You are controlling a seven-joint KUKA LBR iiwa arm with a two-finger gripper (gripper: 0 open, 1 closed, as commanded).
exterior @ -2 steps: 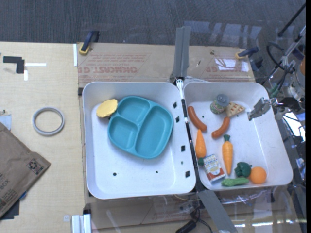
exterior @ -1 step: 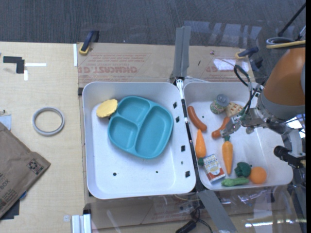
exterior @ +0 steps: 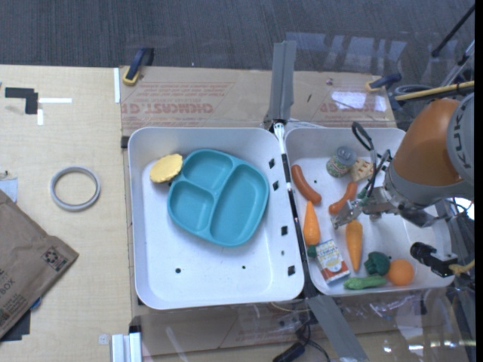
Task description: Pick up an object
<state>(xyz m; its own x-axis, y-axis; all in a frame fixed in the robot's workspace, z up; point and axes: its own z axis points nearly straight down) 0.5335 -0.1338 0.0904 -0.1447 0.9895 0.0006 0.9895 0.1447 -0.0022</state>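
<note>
Camera view looks down on a tabletop (exterior: 68,127) bearing two shallow white bins side by side. Left bin (exterior: 151,262) holds a teal divided plate (exterior: 219,197) with three compartments, and a yellow toy food piece (exterior: 166,168) lies just beside the plate's upper left edge, touching it or nearly so. Right bin (exterior: 317,138) holds a scatter of toy foods: a red sausage (exterior: 306,183) near the left wall, an orange carrot (exterior: 311,223) below it, a small carton (exterior: 330,259) at the lower left, a second carrot (exterior: 354,240) near the middle, a green broccoli piece (exterior: 377,263), a green pod-like piece (exterior: 364,282) along the bottom wall, an orange fruit (exterior: 401,272) at the lower right, and a small grey can (exterior: 341,161) toward the top.

From the right the arm (exterior: 430,153) reaches in, its orange band over the right bin. Its pincer (exterior: 349,213) is low over the bin's middle, its tips just above the top of the second carrot and next to a short red piece (exterior: 343,198). Whether its fingers are spread or closed I cannot tell, and nothing is plainly seen between them.

Outside the bins, a roll of tape (exterior: 75,188) lies on the tabletop to the left, with a cardboard box (exterior: 30,262) below it.
</note>
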